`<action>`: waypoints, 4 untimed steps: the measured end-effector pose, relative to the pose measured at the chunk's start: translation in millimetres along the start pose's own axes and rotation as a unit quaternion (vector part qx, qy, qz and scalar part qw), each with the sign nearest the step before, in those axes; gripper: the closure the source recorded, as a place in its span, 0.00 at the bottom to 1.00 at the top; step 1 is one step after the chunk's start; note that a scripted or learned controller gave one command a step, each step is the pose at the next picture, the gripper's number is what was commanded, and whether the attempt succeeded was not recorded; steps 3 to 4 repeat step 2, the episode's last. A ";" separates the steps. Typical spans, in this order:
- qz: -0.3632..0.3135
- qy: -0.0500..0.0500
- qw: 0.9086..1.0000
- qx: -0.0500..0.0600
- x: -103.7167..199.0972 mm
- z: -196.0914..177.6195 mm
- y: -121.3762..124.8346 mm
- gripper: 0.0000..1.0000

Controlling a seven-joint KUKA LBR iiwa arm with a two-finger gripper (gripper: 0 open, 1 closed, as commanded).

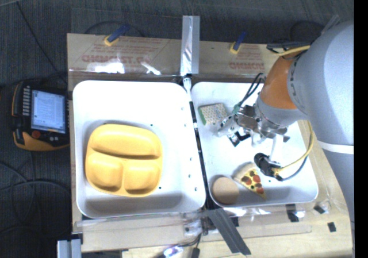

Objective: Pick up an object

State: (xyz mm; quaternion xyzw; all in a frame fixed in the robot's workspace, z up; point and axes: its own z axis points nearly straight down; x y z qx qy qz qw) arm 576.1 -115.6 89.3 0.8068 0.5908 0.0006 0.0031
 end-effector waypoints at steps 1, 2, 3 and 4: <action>-0.002 -0.001 1.000 0.002 0.4 -7.5 0.1 1.00; 0.004 -0.002 1.000 0.006 94.2 -124.6 19.1 1.00; 0.004 -0.002 1.000 0.006 94.2 -124.6 19.1 1.00; 0.004 -0.002 1.000 0.006 94.2 -124.6 19.1 1.00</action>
